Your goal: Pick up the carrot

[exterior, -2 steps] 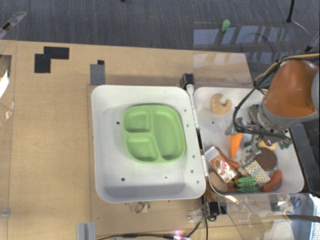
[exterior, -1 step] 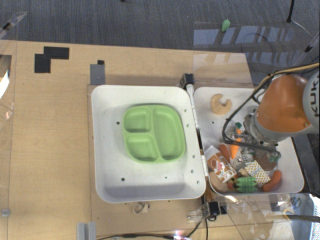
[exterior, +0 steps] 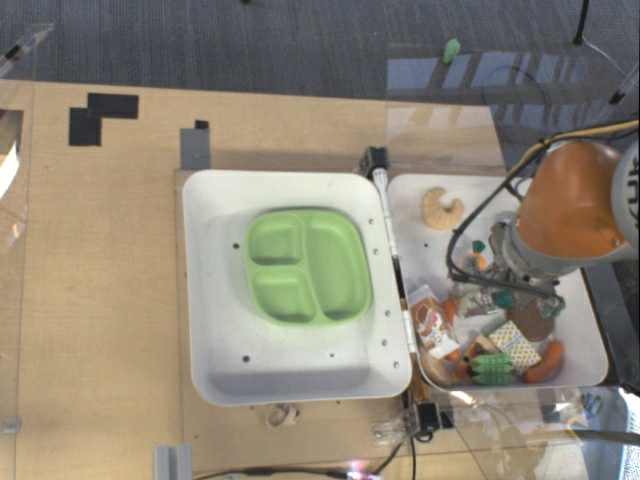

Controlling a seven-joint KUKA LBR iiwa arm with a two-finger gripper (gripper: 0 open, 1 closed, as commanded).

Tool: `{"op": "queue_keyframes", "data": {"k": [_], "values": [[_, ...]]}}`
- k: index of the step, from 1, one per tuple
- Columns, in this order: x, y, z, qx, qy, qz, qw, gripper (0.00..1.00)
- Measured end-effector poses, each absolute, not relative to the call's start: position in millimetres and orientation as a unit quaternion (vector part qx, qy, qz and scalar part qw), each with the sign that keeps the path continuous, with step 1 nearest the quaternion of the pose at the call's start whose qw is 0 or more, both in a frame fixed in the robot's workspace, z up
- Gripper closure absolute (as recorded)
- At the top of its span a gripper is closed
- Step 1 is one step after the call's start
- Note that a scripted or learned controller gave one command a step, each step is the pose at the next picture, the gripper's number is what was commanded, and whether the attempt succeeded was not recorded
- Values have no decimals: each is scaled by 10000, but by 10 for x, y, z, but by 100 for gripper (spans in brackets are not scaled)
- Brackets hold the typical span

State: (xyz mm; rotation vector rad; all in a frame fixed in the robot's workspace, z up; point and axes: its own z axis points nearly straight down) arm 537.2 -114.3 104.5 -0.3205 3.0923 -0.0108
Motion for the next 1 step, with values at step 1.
{"op": "queue_keyframes", "data": {"k": [1], "values": [[5370,-1141,1041,-1031,9945,-32,159,0]]}}
